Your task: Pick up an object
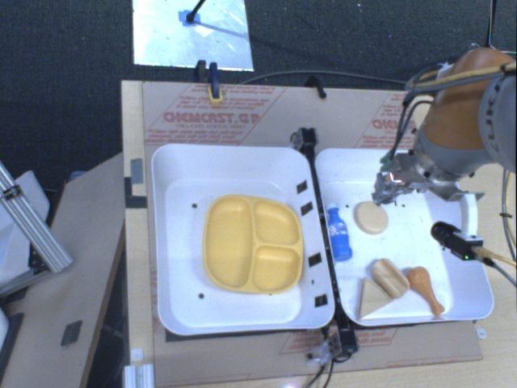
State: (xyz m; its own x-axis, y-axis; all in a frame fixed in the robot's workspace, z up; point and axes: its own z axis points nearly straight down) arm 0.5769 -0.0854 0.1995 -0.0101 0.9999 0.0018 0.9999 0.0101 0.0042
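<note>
End effector (390, 186) over the right bin (485, 297), its opening we cannot tell, round beige disc (372, 217) just near of it, blue bottle (338, 234) left, yellow tray (251, 243) in left bin (174, 217).

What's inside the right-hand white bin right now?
The right bin holds a blue bottle, a round tan disc, a bread roll, a wedge and a drumstick. The gripper covers the floor beneath it.

Looked like a robotics lab: desk (242, 107) was a printed board clamped at the edge, aluminium extrusion (32, 229) at left, loose cables (355, 78), dark carpet (65, 71).
</note>
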